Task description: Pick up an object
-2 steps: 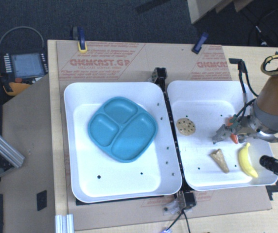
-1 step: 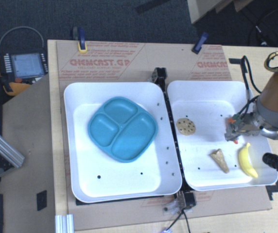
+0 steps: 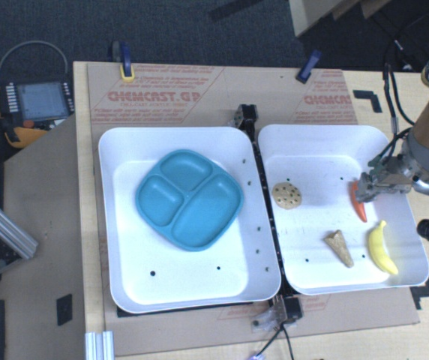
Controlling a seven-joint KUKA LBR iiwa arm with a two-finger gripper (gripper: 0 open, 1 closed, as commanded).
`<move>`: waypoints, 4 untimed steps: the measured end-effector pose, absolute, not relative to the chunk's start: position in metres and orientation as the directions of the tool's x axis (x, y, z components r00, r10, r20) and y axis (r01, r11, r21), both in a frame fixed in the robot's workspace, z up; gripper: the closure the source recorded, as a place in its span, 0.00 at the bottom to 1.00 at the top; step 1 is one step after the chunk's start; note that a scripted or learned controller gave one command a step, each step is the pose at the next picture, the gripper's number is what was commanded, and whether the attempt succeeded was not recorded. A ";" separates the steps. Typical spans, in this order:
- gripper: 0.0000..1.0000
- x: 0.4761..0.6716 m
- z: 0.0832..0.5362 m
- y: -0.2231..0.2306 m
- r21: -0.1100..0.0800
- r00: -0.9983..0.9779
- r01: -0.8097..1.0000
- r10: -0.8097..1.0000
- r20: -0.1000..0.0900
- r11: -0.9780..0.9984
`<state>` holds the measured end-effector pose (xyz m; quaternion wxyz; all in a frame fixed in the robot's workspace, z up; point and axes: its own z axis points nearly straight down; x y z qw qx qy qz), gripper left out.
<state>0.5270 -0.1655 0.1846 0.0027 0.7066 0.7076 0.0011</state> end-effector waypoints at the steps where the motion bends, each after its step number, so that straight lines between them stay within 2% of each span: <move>1: 1.00 0.524 0.233 -0.174 0.007 0.000 1.000 1.000 -0.003 0.000; 2: 1.00 0.525 0.264 -0.174 0.004 -0.001 1.000 1.000 -0.002 0.001; 4: 1.00 0.552 0.247 -0.079 0.000 -0.001 1.000 1.000 0.001 0.001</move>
